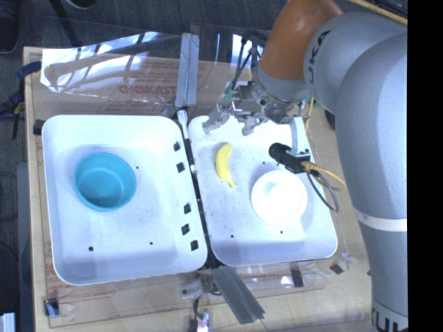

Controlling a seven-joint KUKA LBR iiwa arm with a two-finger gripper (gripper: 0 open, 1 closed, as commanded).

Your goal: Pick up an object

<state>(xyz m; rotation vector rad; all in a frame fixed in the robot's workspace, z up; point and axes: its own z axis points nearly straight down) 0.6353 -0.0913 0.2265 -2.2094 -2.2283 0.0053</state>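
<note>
Your yellow curved banana (pixel 224 164) lies in the right white bin (pixel 318 244), beside a white round bowl (pixel 278 197). Gripper (pixel 232 122) above, jaws spread, pinching nothing. Blue bowl (pixel 105 180) occupies the left bin (pixel 59 254).

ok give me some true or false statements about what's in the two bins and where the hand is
1. The blue bowl sits in the left bin. True.
2. The banana lies in the same bin as the blue bowl. False: it lies in the right bin.
3. A white bowl sits to the right of the banana. True.
4. The hand holds the banana. False: the hand is above the far edge of the right bin, and the banana lies apart from it on the bin floor.
5. The blue bowl is stacked in the white bowl. False: they are in separate bins.
</note>
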